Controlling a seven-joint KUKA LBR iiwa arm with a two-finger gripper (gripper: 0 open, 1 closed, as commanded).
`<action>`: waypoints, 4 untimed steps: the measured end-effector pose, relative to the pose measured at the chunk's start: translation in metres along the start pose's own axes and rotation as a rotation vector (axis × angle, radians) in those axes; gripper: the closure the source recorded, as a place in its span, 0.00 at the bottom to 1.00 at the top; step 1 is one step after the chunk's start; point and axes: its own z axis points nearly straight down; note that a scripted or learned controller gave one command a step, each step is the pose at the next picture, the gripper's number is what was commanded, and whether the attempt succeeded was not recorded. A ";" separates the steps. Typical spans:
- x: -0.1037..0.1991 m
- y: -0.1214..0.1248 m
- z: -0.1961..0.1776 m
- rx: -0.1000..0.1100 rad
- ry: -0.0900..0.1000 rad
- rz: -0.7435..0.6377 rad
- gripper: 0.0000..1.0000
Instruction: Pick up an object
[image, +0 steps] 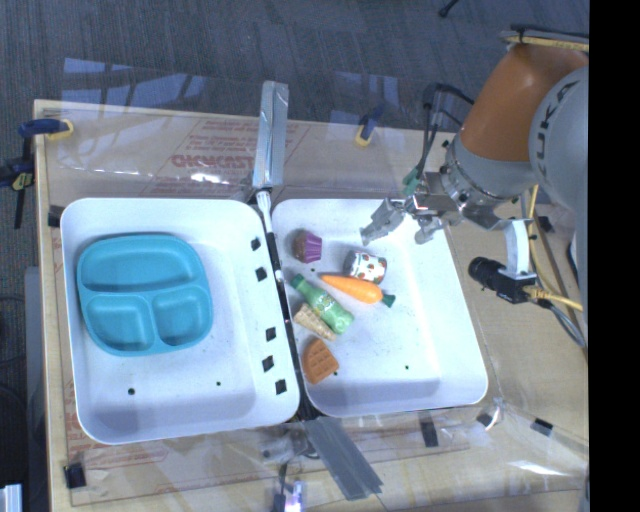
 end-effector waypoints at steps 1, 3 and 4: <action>-0.035 -0.021 0.134 0.001 0.001 -0.033 0.00; -0.039 0.007 0.170 0.000 0.000 -0.053 1.00; 0.010 0.001 0.047 -0.003 0.000 0.120 1.00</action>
